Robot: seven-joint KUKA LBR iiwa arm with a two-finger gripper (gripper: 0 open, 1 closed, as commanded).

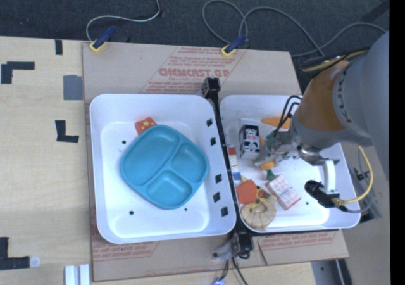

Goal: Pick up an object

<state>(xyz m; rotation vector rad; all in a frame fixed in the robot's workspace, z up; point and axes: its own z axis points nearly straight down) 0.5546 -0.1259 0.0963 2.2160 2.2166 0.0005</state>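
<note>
The left bin (101, 151) holds a big blue divided plate (164, 166), which lies in the middle of it. A small orange-red piece (145, 125) sticks out from under the upper left edge of the plate. A black divider (218, 151) runs between this bin and the right bin (345, 214).

In the right bin the small things lie mostly along its left side. Near the top there is a small black and white package (250, 139), standing close to the divider. Lower there is a red-orange block (247, 189), and below it a round tan wafer-like disc (259, 212) near the front wall. Just to the right of the block lies a small white and red packet (284, 192), a little tilted.

The gripper (273, 151) is low over the middle of the right bin, under the grey arm with its orange band (319, 97). The arm covers the fingers, so I cannot tell how far they are open, and I see nothing clearly between them. A small orange object (266, 164) lies just beside the gripper tip, at its lower left, perhaps touching it. Another orange piece (272, 121) shows just above the gripper. The black and white package is near, on its left side, and the packet is near, below it.
</note>
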